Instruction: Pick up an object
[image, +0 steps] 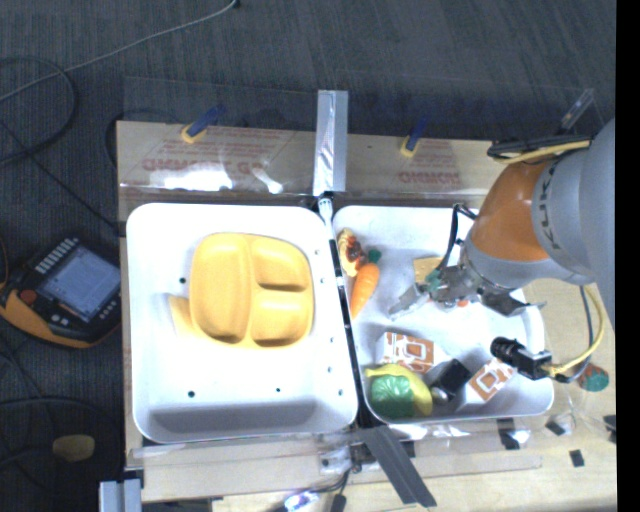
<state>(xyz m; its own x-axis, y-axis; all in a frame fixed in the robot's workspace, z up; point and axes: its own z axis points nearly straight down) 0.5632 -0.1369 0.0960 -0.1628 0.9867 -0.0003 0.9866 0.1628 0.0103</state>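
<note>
The arm (560, 215) runs off the right edge and covers part of the right bin (400, 225). Beneath it, a yellowish item (427, 268) peeks out, too hidden to identify.

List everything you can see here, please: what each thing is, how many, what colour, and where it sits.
Bins: two, white, side by side on the bench.
Divided tray: one, yellow, left bin.
Toy carrot: one, orange, right bin by the divider.
Small toy: one, yellow and red, above the carrot.
Patterned blocks: two, orange and white, right bin front.
Green toy: one, right bin front corner.
Black object: one, beside the green toy.
Handheld device: one, black and orange, floor, left.
Arm: one, grey and orange, over the right bin.
Gripper: one, grey.
</note>
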